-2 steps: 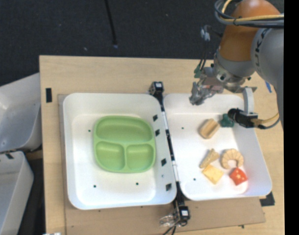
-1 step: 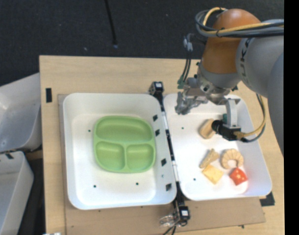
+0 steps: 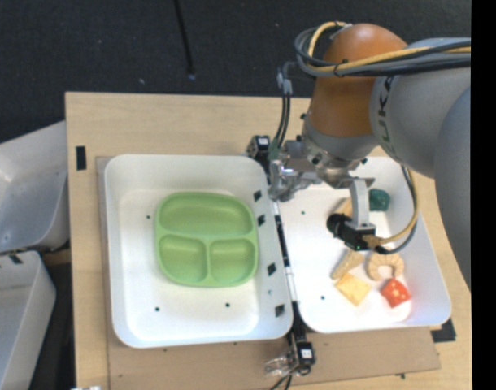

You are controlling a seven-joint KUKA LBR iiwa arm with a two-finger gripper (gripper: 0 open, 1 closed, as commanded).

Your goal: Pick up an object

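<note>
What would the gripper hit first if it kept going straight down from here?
Likely the bare floor of the right bin, close to its left wall. The gripper hangs there, apart from the yellow wedge. Depth is unclear.

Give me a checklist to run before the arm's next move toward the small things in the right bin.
1. Things to pick in the right white bin: a yellow wedge, a red block and a teal piece lie there. Ok.
2. Gripper above a target: it sits near the rim between the bins, apart from the yellow wedge. Not ok.
3. Gripper carrying nothing: cannot tell.
4. Green divided plastic plate lies flat in the left white bin, out of the way. Ok.
5. Red block free of neighbours: a tan piece lies close beside it; touching or not, cannot tell.
</note>
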